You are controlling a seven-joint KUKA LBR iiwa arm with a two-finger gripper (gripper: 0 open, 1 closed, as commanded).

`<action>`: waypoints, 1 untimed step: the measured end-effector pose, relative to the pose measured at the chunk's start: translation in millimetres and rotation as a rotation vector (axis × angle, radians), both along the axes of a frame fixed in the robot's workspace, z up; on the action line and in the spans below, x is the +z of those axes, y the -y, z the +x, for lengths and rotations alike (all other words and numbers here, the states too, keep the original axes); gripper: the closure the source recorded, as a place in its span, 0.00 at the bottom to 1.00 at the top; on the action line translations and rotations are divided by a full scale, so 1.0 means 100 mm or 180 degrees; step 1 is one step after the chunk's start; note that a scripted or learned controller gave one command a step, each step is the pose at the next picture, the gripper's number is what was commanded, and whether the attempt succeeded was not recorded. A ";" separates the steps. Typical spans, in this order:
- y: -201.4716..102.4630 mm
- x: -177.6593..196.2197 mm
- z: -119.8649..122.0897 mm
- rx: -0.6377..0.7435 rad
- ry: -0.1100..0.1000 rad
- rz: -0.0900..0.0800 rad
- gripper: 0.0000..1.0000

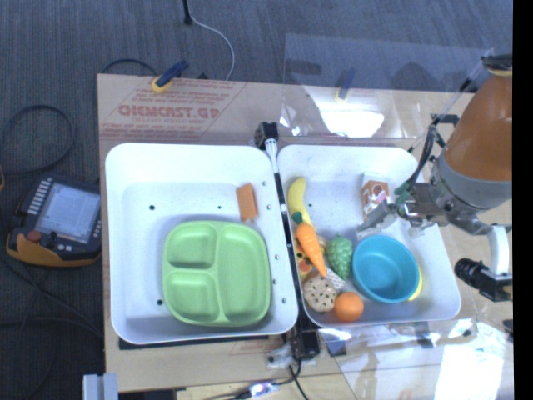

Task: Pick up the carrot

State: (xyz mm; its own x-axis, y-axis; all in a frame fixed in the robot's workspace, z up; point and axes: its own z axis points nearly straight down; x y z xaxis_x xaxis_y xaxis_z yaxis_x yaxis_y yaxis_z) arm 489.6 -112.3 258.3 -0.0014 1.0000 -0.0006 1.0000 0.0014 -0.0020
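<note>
Carrot (308,241) is lying in the right bin (433,311), close to that bin's left wall, with its orange body slanting from upper left to lower right and a small green tuft at its upper end. At its 12 o'clock a yellow banana (297,197) is running along the same wall, its lower tip nearly touching the carrot's top. At the carrot's 3 o'clock a knobbly green toy vegetable (339,255) is sitting just beside it; what kind it is remains hard to make out. At 6 o'clock a speckled cookie (318,293) is resting, with an orange fruit (349,306) to its right. A reddish-yellow piece is peeking out under the carrot's lower end, too covered to identify. A blue bowl (385,270) is standing at the carrot's 3 o'clock beyond the green toy, and a small printed packet (375,194) is lying at about 2 o'clock.

The gripper (376,217) is hovering over the right bin between the packet and the bowl, well apart from the carrot; its fingers are looking spread and are pinching nothing. The arm behind it is being cut off by the frame.

In the left bin (133,173) a green divided plate (218,273) is sitting, with a small orange block (246,202) at its 12 o'clock.
</note>
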 end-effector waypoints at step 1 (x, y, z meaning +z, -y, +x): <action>-0.63 -0.52 0.45 0.0851 -0.0011 0.0007 0.00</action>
